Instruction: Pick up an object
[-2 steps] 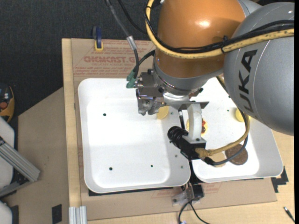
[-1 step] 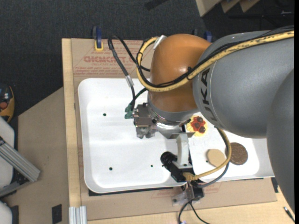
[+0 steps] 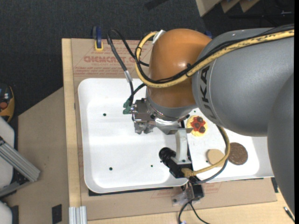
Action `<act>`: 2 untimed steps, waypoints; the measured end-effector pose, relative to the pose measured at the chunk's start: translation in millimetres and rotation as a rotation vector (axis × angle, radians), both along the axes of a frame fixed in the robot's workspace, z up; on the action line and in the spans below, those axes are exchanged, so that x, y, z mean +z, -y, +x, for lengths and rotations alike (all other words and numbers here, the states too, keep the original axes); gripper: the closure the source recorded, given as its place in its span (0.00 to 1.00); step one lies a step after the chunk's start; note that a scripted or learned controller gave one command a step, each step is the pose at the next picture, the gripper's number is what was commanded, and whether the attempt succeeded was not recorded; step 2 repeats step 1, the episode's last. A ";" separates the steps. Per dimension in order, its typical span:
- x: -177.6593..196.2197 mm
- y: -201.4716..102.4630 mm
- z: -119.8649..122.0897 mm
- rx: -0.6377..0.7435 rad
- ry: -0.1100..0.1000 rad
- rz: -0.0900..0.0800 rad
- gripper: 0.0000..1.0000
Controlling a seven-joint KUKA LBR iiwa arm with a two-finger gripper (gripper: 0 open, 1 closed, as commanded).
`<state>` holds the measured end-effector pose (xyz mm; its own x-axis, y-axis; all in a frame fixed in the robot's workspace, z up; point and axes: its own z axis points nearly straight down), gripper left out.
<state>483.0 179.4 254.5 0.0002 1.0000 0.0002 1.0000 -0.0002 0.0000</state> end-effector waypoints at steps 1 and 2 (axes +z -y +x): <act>-45.8 -47.7 4.5 0.004 -0.007 -0.001 1.00; -45.8 -47.7 4.5 0.004 -0.007 -0.001 1.00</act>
